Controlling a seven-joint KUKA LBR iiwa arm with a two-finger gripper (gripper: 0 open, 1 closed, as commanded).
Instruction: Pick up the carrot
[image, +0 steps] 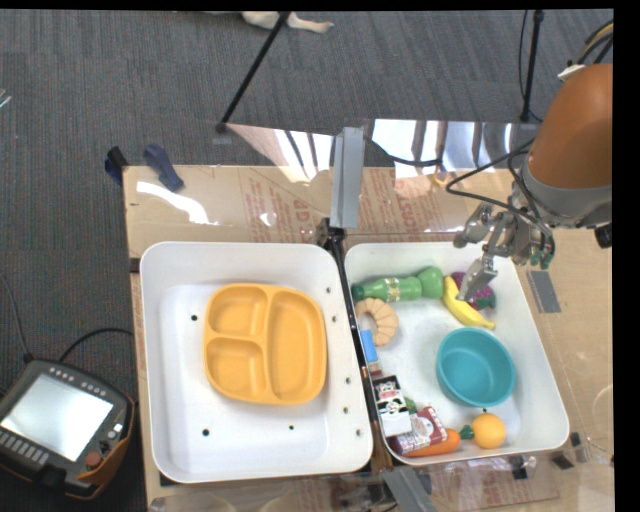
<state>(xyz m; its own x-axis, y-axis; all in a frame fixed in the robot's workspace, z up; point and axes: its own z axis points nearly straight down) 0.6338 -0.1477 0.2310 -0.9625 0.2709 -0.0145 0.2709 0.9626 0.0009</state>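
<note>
From my remote station I take the round teal plastic bowl (475, 366) in the right-hand shallow white bin (538, 345) as my reference. The small orange toy carrot (437, 446) lies below and slightly left of the bowl, along the bin's near wall; its left end is partly overlapped by a small red-and-white carton (421, 429), so I cannot trace its full length. Just right of the carrot, below the bowl, sits a small yellow-orange round fruit (488, 430). Above the bowl, nearly touching its rim, is a yellow toy banana (464, 307), and a dark purple object (481, 295) beside it is half covered, its shape unclear to me. Up and left of the bowl I see a green bottle-like toy (400, 287) and a tan ring-shaped piece (381, 320). Left of the bowl, against the bin's wall, stands a printed black-and-white box (389, 395), its print too small to read. The two-finger gripper (482, 274) hangs above the bowl, over the banana and purple object, well apart from the carrot; whether it is spread or closed, I cannot tell. The grey arm's orange band (577, 125) is cut off at the right. Far left of the bowl, a yellow three-compartment plastic tray (266, 343) rests in the left-hand white bin (170, 350).
</note>
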